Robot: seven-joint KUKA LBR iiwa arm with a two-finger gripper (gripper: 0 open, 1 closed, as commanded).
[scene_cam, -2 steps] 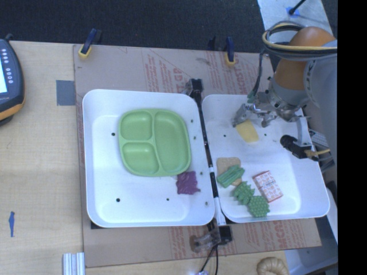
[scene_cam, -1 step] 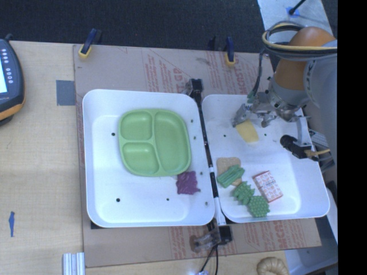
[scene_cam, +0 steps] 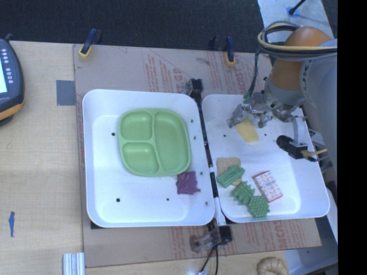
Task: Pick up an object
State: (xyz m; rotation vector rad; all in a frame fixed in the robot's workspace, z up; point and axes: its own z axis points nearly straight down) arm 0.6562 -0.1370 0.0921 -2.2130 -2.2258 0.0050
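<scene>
My gripper hangs over the far part of the right bin, its grey fingers spread open with nothing between them. A pale yellow wedge lies on the bin floor just below and in front of the fingertips; whether they touch it I cannot tell. Nearer the front of the same bin lie a tan cracker, a green ridged piece, two knobbly green pieces and a red-and-white packet.
The left bin holds a green divided plate and a small purple piece. A black part of the arm juts over the right bin's right side. A pendant lies at the bench's left edge.
</scene>
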